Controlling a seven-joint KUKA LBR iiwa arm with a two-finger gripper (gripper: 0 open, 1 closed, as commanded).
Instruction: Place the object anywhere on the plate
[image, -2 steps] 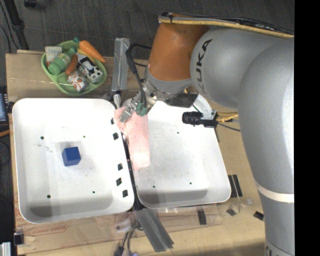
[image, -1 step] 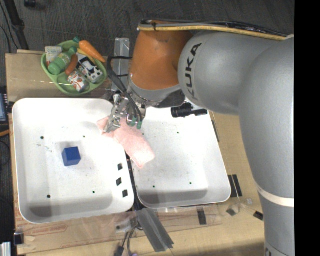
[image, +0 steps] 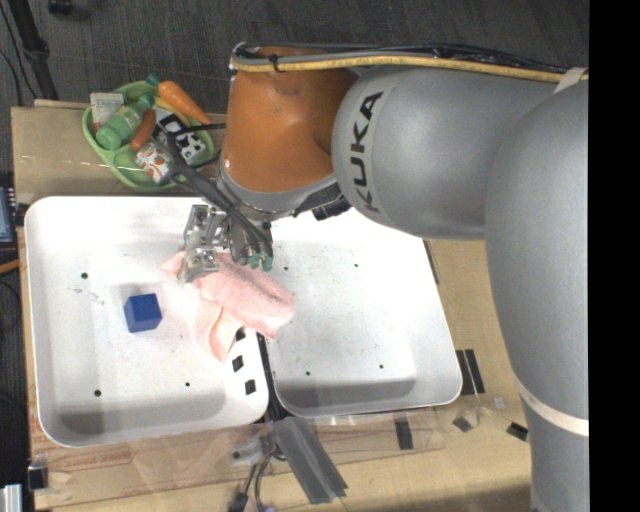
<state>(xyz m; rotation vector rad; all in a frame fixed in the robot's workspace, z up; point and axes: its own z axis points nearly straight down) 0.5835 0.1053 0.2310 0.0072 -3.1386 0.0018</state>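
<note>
Camera view: the gripper is hovering at the pink cloth's 11 o'clock edge, and whether its claw is spread or pinching cannot be told. The cloth is draping over the divide between the left bin and right bin. Soft, light and floppy, it probably wants pinching at a raised fold. A blue cube is sitting at the cloth's 9 o'clock; a green bowl of toy food is resting at 11.

the black letters "kuka" are running down the rounded grey metal arm housing, right of its orange band.
</note>
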